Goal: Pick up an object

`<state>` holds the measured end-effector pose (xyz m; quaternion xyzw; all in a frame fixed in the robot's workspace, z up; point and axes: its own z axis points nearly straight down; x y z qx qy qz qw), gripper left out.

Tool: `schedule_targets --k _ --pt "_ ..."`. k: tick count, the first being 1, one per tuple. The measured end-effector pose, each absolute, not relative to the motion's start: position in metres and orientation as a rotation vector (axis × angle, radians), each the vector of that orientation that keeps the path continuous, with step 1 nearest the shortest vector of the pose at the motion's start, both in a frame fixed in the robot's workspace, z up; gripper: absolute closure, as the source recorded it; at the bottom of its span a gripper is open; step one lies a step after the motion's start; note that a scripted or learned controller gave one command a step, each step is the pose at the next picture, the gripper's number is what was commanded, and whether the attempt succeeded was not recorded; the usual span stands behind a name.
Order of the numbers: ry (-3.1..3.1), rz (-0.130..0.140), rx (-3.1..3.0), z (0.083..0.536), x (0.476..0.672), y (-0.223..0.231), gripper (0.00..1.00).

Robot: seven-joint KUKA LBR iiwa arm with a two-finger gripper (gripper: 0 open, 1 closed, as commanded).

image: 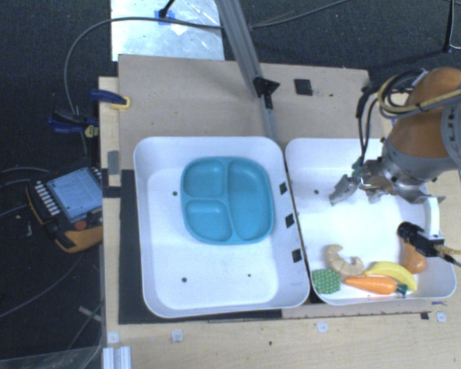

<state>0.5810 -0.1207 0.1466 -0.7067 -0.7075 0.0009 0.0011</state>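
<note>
Camera view. Two white bins sit side by side on the bench. The left bin point(157, 283) holds a blue divided plate point(227, 200), lying flat near its middle. The right bin point(315, 160) holds the candidate objects, gathered along its near edge: a green piece point(327, 281) at the left, a tan curled piece point(343, 260) just beside it, a carrot point(370, 285) lying lengthwise, a banana point(390, 270) touching the carrot's far side, and a brown piece point(414, 257) toward the right wall, partly covered by a black fitting on the arm.

The arm point(426, 125) reaches in from the right, and the gripper point(344, 190) hangs over the bare middle of the right bin, pointing left. Its fingers appear spread slightly, with nothing between them. The gripper stands apart from every object: the tan piece and the banana lie nearer the camera, well clear of the fingertips.

Progress, as judged: the pick is not yet done. No object is lifted or touched; all rest on the bin floor. Left to do: bring the gripper over one object, likely the tan piece as the nearest, lower, close, and raise it. The crowding of carrot and banana may hinder a clean grasp there.
</note>
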Motion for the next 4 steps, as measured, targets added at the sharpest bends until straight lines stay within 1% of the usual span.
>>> schedule_targets --k 1,2,3,4 --pt "-2.221 0.003 -2.218 0.103 0.576 -0.117 0.0" --pt "-2.226 -0.004 -2.222 0.117 0.578 -0.118 1.0" --pt "-2.231 -0.008 -2.222 0.176 0.589 -0.122 1.0" --pt "-2.23 -0.006 -2.22 0.217 0.59 -0.122 1.0"
